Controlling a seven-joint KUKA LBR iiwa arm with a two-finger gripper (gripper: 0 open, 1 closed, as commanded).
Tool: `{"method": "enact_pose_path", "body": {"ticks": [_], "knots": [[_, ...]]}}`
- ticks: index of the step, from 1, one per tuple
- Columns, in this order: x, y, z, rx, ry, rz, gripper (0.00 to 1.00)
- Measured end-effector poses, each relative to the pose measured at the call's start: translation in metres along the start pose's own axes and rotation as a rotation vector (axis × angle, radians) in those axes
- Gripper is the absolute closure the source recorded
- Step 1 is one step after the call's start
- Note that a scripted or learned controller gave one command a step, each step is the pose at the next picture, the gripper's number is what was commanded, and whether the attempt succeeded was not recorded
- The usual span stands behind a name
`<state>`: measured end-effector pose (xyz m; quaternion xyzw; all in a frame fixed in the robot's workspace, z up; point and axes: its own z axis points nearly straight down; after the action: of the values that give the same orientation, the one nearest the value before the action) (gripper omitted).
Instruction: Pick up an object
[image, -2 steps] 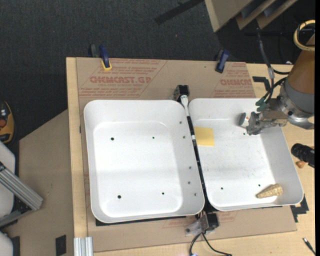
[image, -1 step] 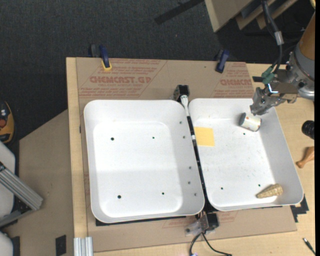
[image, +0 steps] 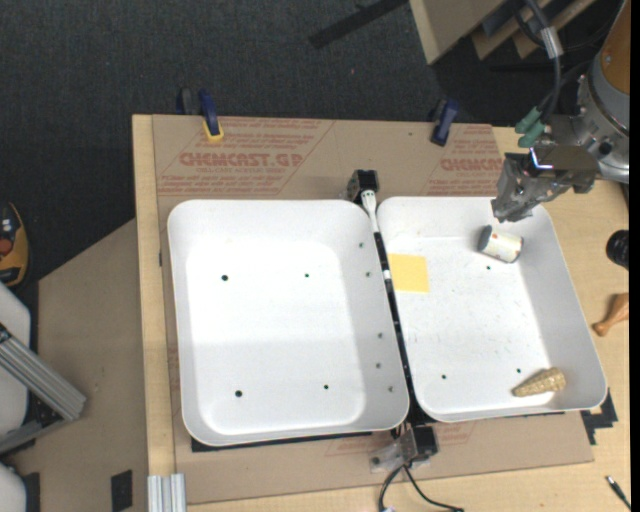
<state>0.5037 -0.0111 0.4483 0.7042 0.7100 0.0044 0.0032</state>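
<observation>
We are seeing the gripper (image: 513, 208) hovering just above a small white cylinder (image: 502, 244) lying in the right bin (image: 570, 300); we cannot tell how its jaws are standing.

You see dark carpet (image: 250, 50) beyond the bench's far edge, a brown printed board (image: 150, 300) covering the bench, blue clamps (image: 207, 108) on its far edge, and cardboard (image: 460, 25) at top right.

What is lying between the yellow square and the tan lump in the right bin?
Nothing: in the camera view, only bare white bin floor stretches between the yellow square and the tan lump.
</observation>
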Motion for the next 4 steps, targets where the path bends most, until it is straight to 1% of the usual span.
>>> {"method": "enact_pose_path", "body": {"ticks": [1,2,3,4], "knots": [[0.061,-0.024,-0.025,0.005,-0.001,0.002,1.0],[0.111,-0.022,-0.091,0.002,0.001,0.002,1.0],[0.162,-0.022,-0.086,0.007,0.0,0.002,1.0],[0.217,-0.022,-0.086,0.008,0.0,0.003,1.0]]}}
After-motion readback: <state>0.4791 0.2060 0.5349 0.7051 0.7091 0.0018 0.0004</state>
